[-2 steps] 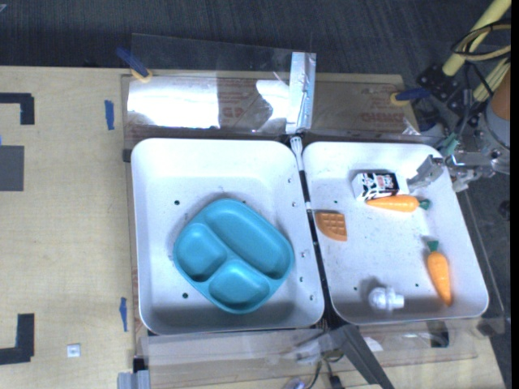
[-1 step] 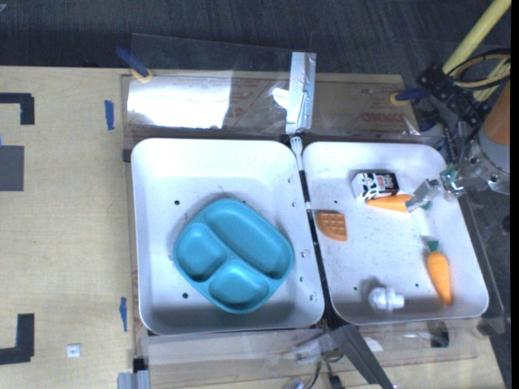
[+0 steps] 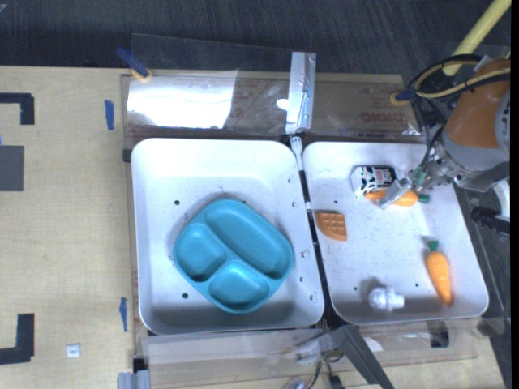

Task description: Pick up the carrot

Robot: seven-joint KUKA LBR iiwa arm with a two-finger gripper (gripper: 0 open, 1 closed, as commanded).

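Two white bins sit side by side on the tabletop (image 3: 57, 217). The landmark here is the right bin (image 3: 474, 302).

Carrot (image 3: 439, 275): it lies on the right bin's floor near the right wall, towards the near right corner. Its long axis runs roughly front to back, slightly slanted, with the green top pointing to the far side and the orange tip towards the near rim. Nothing touches it.

Gripper (image 3: 403, 191): it sits low over the far right part of the right bin, just beside a black-and-white toy (image 3: 371, 178). A small orange object (image 3: 403, 199) lies right at the fingers, but whether it is clamped between them or merely lies under them cannot be told, and neither can whether they stand open or closed.

Key relation: the carrot lies well apart from the gripper, towards the bin's near rim and a little further right. The next move, by this reading, calls for travel towards the near right corner, with the fingers turned to close across the carrot's narrow width.

Arm (image 3: 478, 120): it enters over the right bin's far right corner, the orange band above the wrist, the wrist angled down and inward towards the bin's middle.

Other contents of the right bin: a waffle-like piece (image 3: 332, 224) near the left wall and a white object (image 3: 386, 300) by the near rim. The left bin holds a blue tray (image 3: 233, 254).
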